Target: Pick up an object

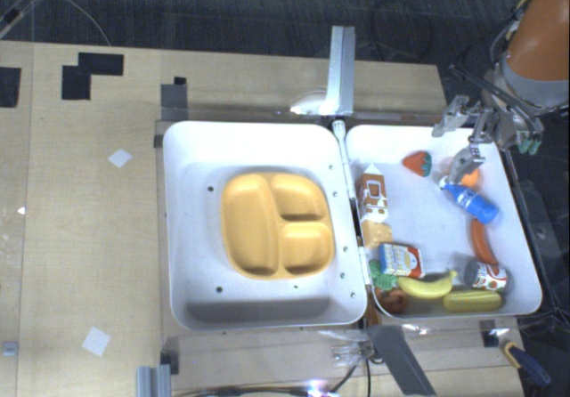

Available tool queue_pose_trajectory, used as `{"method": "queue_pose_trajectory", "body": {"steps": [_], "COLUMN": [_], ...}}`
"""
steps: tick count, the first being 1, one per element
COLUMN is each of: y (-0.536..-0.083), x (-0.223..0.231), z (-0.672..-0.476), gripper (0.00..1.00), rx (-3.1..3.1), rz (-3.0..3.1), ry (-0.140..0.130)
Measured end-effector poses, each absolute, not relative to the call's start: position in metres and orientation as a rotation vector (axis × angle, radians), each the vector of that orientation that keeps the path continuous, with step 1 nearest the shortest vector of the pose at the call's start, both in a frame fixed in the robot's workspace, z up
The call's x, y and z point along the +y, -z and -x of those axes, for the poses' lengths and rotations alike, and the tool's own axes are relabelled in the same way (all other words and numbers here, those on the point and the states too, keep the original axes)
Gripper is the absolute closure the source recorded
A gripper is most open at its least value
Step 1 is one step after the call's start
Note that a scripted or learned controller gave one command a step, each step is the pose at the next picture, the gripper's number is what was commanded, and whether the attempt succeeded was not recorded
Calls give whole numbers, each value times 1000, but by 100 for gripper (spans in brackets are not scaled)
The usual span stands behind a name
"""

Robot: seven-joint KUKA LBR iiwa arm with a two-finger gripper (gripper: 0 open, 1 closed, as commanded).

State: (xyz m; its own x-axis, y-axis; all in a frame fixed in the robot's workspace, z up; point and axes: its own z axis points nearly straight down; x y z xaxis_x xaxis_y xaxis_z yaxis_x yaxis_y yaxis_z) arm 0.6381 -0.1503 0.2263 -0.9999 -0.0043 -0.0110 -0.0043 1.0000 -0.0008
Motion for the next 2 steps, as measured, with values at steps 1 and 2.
{"method": "queue_pose_trajectory", "body": {"steps": [1,2], "y": [-181,-298], "x": [-129,-152], "z": [-671,-672], "gripper": [0,0], "rx": [3134,3108], "rz": [41,-295], "ry": [-1,2]}}
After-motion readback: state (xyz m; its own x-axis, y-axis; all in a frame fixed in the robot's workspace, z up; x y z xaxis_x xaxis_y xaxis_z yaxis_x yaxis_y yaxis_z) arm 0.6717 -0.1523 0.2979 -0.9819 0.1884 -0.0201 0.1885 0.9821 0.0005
